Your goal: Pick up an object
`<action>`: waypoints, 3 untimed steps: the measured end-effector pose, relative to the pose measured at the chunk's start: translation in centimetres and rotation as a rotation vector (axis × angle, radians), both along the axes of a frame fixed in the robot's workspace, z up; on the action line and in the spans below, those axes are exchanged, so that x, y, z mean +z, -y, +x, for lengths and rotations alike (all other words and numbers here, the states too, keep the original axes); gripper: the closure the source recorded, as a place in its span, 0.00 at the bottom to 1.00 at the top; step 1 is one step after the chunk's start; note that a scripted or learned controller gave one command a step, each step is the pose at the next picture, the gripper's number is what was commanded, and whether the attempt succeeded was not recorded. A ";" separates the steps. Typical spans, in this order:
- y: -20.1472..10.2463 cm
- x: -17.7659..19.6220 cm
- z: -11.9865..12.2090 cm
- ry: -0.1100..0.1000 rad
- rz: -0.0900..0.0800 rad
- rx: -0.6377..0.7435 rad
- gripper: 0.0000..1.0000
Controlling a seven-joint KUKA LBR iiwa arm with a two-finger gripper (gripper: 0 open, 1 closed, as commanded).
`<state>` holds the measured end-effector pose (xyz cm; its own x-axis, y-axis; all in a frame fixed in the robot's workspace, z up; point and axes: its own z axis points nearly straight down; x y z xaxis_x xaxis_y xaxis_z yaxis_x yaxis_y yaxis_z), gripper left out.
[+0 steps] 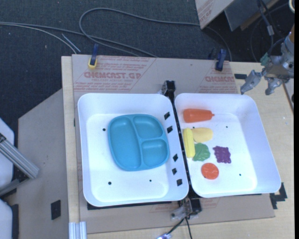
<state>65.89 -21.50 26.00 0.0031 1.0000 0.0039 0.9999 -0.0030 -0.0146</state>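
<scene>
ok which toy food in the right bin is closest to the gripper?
The orange carrot, at the far end of the right bin. It lies closer to the gripper than the yellow, green, purple and red-orange pieces, which all sit nearer the camera.

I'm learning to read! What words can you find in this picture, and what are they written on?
"CHEMCAST GP" in red, on the brown paper sheet behind the left bin.
The same red print, partly legible, on the sheet behind the right bin; its small lines are too blurred to read.
Red print on the cardboard box at the top: too blurred to read.
</scene>
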 end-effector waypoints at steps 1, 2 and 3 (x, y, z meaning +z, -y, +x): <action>-0.1 0.9 0.2 0.014 -0.004 0.004 0.00; -0.4 -3.8 -0.7 0.009 -0.002 0.003 0.00; 0.1 -10.0 -0.6 0.008 -0.002 0.003 0.00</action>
